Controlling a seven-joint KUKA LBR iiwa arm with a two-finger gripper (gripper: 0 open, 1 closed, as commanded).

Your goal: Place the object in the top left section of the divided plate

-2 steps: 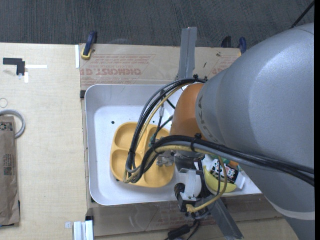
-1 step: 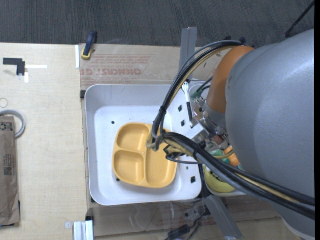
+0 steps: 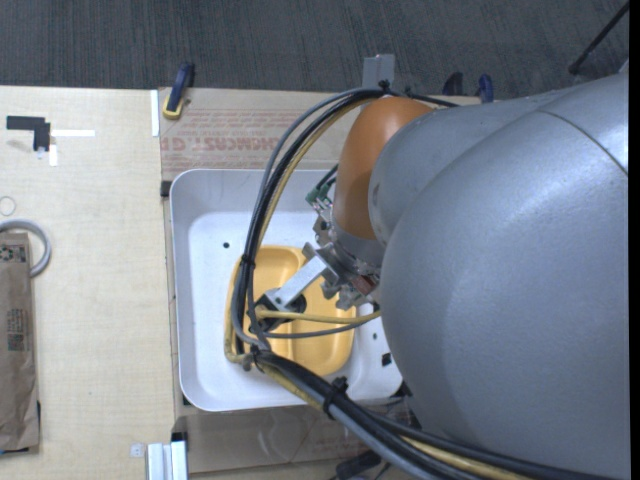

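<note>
Here the pincer point(image 3: 340, 276) hangs over the yellow divided plate point(image 3: 276, 268)

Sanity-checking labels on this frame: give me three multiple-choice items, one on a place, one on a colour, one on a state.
1. Where is the plate?
A. on a shelf
B. in the white bin
C. on a chair

2. What colour is the plate?
A. yellow
B. blue
C. red

3. How much of the plate shows?
A. all of it
B. part, with the arm and cables over it
C. none

Answers: B, the bin's white walls ring the plate; A, its bare parts are yellow; B, the arm and cables cross its middle and right side.
</note>
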